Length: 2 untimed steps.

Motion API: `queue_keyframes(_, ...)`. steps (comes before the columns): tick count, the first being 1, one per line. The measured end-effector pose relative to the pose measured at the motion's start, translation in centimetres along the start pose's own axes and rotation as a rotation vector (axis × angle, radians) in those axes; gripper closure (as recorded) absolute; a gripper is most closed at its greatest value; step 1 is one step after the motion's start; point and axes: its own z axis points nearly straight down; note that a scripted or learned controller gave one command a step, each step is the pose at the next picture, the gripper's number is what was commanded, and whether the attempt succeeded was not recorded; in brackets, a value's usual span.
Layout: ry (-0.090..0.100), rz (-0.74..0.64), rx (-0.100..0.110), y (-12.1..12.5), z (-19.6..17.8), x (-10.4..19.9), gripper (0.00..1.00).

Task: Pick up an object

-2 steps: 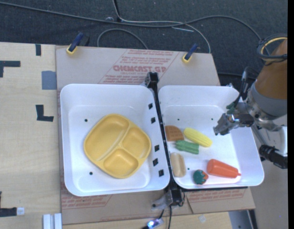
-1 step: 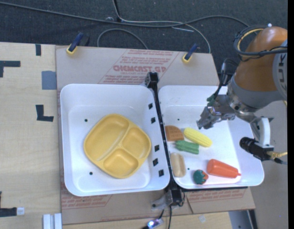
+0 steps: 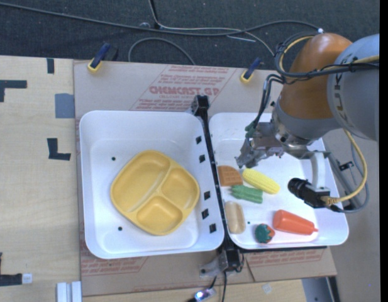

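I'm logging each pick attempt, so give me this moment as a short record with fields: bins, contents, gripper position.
left bin: yellow divided plate
right bin: corn cob, green vegetable, orange carrot, bread roll, tan slice, small red-and-green piece
gripper: over the right bin, just above the corn cob and tan slice
held object: none visible
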Motion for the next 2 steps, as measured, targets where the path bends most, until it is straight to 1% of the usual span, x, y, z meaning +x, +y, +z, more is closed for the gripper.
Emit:
queue_keyframes(1, -0.001, -0.002, -0.002, 2.5, 0.4, 5.7, 1.00)
queue_keyframes(2, -0.001, 0.000, -0.001, 4.4, 1.9, 10.6, 1.00)
